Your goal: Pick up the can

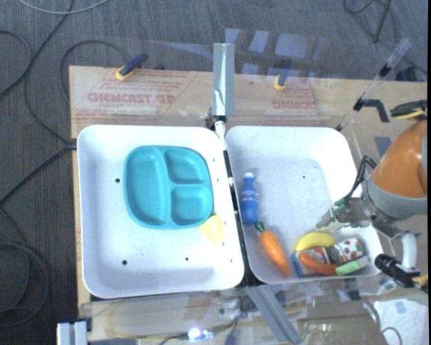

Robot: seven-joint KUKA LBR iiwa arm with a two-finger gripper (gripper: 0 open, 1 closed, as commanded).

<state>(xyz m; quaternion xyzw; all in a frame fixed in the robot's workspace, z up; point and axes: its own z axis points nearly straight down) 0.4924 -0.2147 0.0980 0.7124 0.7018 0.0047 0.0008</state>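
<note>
On the table [129, 95], we find the can [348, 249] lying among toy food in the right bin's [294, 146] near corner, not lifted. The end effector [347, 213] hovers just above; its grip we cannot tell. Pickup remains outstanding.

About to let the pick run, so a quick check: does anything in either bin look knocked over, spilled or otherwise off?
Nothing spilled or broken. The can lies on its side in the right bin's lower right corner, crowded by a banana and other toys. A yellow piece rests by the teal tray in the left bin.
</note>
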